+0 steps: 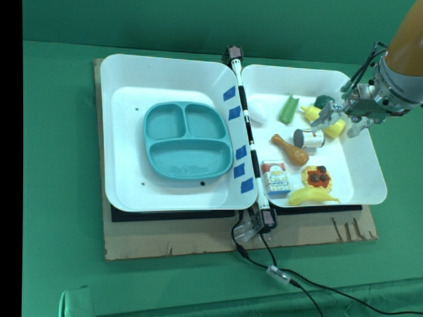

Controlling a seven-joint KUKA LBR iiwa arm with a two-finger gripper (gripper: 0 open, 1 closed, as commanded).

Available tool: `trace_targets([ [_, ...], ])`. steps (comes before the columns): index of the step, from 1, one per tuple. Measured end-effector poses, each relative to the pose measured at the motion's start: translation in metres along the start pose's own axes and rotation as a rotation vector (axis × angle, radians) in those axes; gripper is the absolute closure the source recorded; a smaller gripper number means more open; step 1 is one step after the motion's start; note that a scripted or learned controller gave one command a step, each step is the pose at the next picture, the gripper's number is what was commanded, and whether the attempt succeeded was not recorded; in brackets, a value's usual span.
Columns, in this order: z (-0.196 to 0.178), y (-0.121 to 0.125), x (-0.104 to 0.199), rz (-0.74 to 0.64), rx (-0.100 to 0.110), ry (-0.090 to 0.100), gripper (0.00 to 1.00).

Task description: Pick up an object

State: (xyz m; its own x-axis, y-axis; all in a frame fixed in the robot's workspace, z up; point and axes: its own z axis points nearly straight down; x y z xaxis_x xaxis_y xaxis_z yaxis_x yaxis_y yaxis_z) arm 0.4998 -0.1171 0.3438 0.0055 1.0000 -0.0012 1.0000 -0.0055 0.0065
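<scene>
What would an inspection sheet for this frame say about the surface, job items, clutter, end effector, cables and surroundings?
Surface: green cloth bench with cardboard sheet under two white bins, left bin and right bin.
Job's things: in the right bin, green pod, drumstick, small can, yellow pieces, carton, spaghetti plate, banana, white round piece.
Clutter: teal divided plate in the left bin.
End effector: end effector over the right bin's far side, above the yellow pieces; nothing seen held.
Cables: black cable running from the bins' front divider across the cloth.
Surroundings: green backdrop.
</scene>
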Motion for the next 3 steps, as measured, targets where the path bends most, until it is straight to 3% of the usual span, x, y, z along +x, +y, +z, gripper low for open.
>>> trace_targets([
  [1,0.105,0.039,-0.036,0.002,0.000,-0.002,0.00],
  [2,0.157,0.094,-0.026,0.000,-0.012,-0.007,0.00],
  [3,0.140,0.097,-0.029,0.006,-0.029,-0.013,1.00],
])
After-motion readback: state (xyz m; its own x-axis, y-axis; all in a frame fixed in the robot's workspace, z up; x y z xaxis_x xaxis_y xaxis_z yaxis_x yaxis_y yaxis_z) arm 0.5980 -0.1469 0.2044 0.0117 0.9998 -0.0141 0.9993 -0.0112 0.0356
